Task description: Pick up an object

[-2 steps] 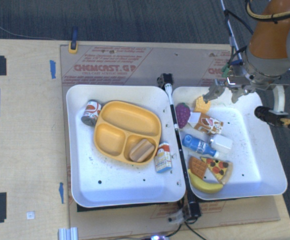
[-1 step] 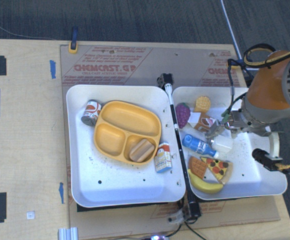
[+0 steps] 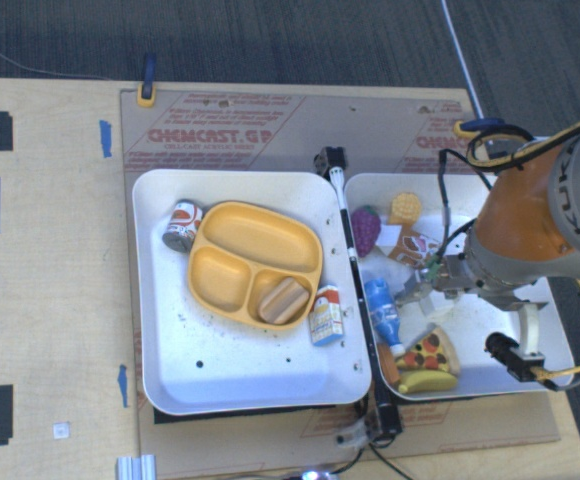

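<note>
The left bin [image 3: 170, 368] was the bigger spread. A yellow divided tray [image 3: 240, 243] lay in its middle with a tan bread-like piece [image 3: 283, 300] in the tray's five o'clock compartment, a small can [image 3: 181, 225] touched the tray's rim at ten o'clock, and a little white bottle [image 3: 326, 316] leaned against it at four o'clock.

The right bin [image 3: 550, 363] held the smaller clutter. From its centre, a purple grape bunch [image 3: 366, 230] and a round cracker [image 3: 405, 207] sat toward eleven o'clock, a blue bottle [image 3: 381, 311] lay at nine, and a toy pizza slice [image 3: 432, 349] rested just above a yellow banana-like piece [image 3: 427, 380] at seven.

The gripper [image 3: 422, 286] hung low over that bin, just beside the blue bottle at its three o'clock, and I could not tell how its fingers stood, nor see anything between them.

The bottle looked the nearest target. I judged it light, stiff and smooth plastic, likely to roll or slip, so a hold across the middle of its body, square to its length, seemed best.
</note>
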